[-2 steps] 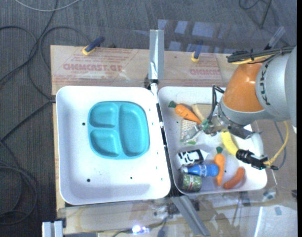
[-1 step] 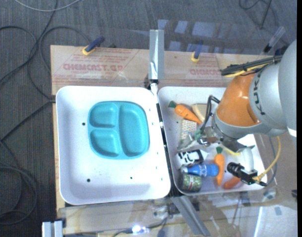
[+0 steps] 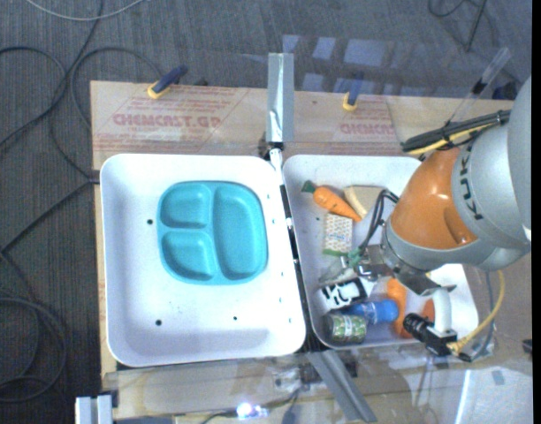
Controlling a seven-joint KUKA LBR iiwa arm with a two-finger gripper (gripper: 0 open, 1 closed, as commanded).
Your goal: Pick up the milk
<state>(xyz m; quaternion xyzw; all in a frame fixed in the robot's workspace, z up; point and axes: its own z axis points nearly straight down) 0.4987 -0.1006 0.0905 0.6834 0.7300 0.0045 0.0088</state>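
Note:
The milk (image 3: 339, 293) is a small carton with black and white patches, lying in the right bin (image 3: 297, 237) near its front left. My gripper (image 3: 362, 267) hangs just above and to the right of the carton, close to its top edge. The grey arm with the orange band (image 3: 437, 208) covers the right part of that bin. I see nothing lifted off the bin floor.
Around the milk lie a green can (image 3: 347, 328), a blue bottle (image 3: 377, 311), an orange item (image 3: 400, 318), a white bottle (image 3: 440, 308), a patterned packet (image 3: 339, 232) and a carrot (image 3: 334, 200). The left bin (image 3: 129, 325) holds a teal divided plate (image 3: 214, 230).

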